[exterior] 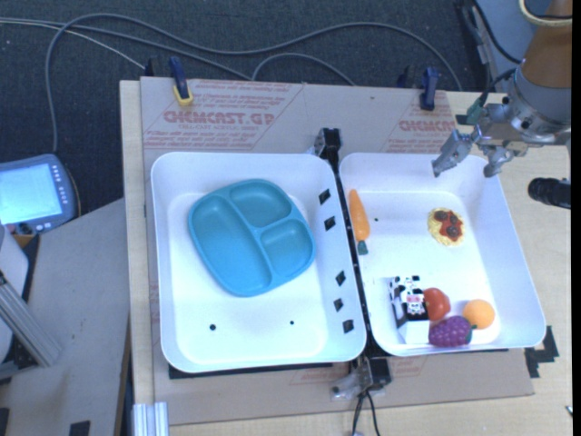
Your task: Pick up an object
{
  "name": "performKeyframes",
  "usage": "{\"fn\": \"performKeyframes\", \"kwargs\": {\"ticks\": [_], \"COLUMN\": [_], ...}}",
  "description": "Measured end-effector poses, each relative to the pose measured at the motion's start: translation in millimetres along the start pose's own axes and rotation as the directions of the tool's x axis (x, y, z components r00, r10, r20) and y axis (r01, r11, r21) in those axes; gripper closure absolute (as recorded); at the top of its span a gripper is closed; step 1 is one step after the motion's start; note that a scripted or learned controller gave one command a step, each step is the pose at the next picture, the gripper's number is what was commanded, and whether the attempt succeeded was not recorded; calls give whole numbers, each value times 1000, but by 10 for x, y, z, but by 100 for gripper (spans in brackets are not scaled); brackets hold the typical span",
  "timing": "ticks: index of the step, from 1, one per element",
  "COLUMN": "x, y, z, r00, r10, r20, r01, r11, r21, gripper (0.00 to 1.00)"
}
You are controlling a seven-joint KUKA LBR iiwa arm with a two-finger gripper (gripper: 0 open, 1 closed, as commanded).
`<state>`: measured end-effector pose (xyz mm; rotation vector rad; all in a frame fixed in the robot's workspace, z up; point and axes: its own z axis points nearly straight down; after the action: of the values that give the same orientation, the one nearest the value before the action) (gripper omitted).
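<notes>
1. Up at the far right, the tool [472,156] hangs over the back edge of the right bin [519,271]. Its 2 fingers [449,158] are spread wide apart, and nothing is between them.
2. The grey arm [545,53] with its orange band comes in from the top right corner.
3. 2 white bins sit side by side on the bench [227,98].
4. In the left bin [172,243] lies a blue plate [251,235] with 3 parts. It sits a bit tilted, near the middle.
5. In the right bin, an orange carrot [359,216] lies along the left wall.
6. A small yellow and red toy food [446,226] sits near the middle, below the tool and well apart from it.
7. At the near end of the right bin, some toys are bunched together: a black and white toy [409,300], a red toy [437,302] touching it, an orange ball [478,313] just beside, and a purple bunch of grapes [450,332] in front.
8. A small screen [32,192] glows off to the left of the bench.
</notes>
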<state>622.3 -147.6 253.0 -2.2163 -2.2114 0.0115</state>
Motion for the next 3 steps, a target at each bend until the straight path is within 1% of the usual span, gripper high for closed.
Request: {"fn": "performKeyframes", "kwargs": {"ticks": [1,2,3], "x": [2,68,148], "y": [22,8,-57], "z": [-72,542,1039], "r00": [1000,1000,1000], "r10": [-2,-3,-2], "r20": [2,0,0], "r01": [2,3,2], "r11": [1000,1000,1000], "r21": [-13,-6,-6], "gripper": [0,0,0]}}
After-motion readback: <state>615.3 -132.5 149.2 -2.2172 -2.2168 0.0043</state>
